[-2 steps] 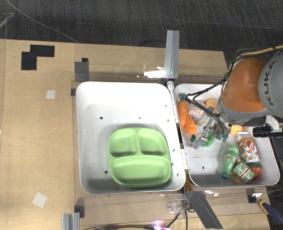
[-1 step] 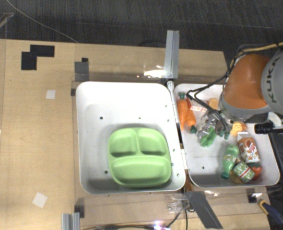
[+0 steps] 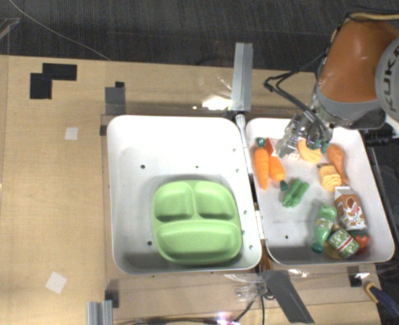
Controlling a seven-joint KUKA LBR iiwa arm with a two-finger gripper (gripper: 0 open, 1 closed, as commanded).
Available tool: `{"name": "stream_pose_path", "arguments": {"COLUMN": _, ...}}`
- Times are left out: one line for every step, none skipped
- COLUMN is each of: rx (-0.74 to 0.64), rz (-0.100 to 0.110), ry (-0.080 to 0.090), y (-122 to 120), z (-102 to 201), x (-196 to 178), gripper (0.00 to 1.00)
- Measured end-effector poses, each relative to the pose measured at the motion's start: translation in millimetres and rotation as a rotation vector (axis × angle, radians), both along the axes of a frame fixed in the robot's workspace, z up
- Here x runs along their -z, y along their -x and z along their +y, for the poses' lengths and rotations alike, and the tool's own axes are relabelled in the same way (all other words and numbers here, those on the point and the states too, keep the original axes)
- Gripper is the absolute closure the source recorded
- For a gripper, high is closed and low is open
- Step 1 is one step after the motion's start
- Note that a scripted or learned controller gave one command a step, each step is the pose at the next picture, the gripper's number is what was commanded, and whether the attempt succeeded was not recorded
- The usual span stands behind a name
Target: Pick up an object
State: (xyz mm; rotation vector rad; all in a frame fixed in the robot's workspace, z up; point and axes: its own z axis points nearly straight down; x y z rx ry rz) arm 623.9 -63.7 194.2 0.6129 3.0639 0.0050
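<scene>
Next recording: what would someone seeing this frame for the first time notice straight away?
Most likely the big lime-green plastic divided tray lying in the left white bin. Next, the grey arm's orange band at upper right, with the gripper low over the far end of the right white bin. That bin holds a jumble of toy food, including two orange carrots near the divider and a green pea pod.

Two bins side by side. Left bin (image 3: 128, 181): tray (image 3: 196, 221) at 5 o'clock of centre. Right bin (image 3: 377, 202): two carrots (image 3: 268, 168) at 10 o'clock, beans (image 3: 294, 192) near centre, bread (image 3: 331, 177) at 2 o'clock, carton (image 3: 349, 210) and bottles (image 3: 331, 232) at 4–5 o'clock. Gripper (image 3: 305, 135) over the 12 o'clock edge.
</scene>
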Motion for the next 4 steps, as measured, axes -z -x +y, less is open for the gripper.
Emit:
{"name": "stream_pose_path", "arguments": {"rx": -0.18, "rz": 0.006, "ry": 0.002, "y": -9, "z": 18, "x": -31, "gripper": 1.0}}
{"name": "stream_pose_path", "arguments": {"rx": -0.164, "rz": 0.006, "ry": 0.0, "y": -25, "z": 59, "x": -48, "gripper": 1.0}}
{"name": "stream_pose_path", "arguments": {"rx": -0.167, "rz": -0.004, "ry": 0.001, "y": -27, "z": 59, "x": -61, "gripper": 1.0}}
{"name": "stream_pose_path", "arguments": {"rx": -0.171, "rz": -0.014, "ry": 0.002, "y": -29, "z": 61, "x": -73, "gripper": 1.0}}
